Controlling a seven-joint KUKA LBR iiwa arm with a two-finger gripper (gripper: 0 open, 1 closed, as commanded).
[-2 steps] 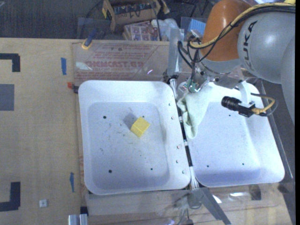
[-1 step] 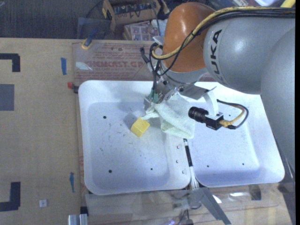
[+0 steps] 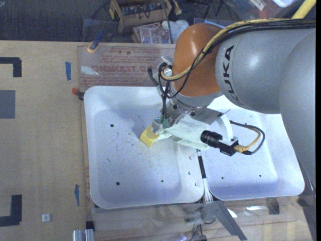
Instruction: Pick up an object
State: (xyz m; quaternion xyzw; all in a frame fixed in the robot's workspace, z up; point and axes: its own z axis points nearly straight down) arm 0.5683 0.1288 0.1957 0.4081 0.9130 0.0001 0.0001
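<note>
Grey arm casing [image 3: 273, 59], marked with black KUKA lettering, is seen largest at the upper right, with an orange band [image 3: 198, 59] below it and a yellow-and-black cable [image 3: 235, 31] looped over both. Two shallow white bins are shown side by side on a pale wooden bench [image 3: 40, 149]. The left bin [image 3: 115, 174] is speckled with small dark marks, and a yellow block [image 3: 148, 137] is seen lying near its middle, toward its right half. The right bin [image 3: 271, 179] is largely covered by the arm; a black cylindrical fitting [image 3: 213, 138] with an orange-tipped cable [image 3: 251, 139] is seen above it.

A pale green-white gripper body [image 3: 188, 130] is stretched leftward across the divide between the bins. The gripper [image 3: 159, 126] is placed at the block's upper right edge, touching it or just beside it; which cannot be told. Whether the block is gripped cannot be told, as the tip is small and blurred.

Blue tape strips [image 3: 68, 71] and black corner markings [image 3: 12, 67] are seen on the bench at left. A clear panel with faded red print [image 3: 120, 67] is laid behind the left bin, with an orange-handled item [image 3: 93, 46] at its corner. Clutter of frames and boxes [image 3: 145, 14] is seen beyond the bench at top.
</note>
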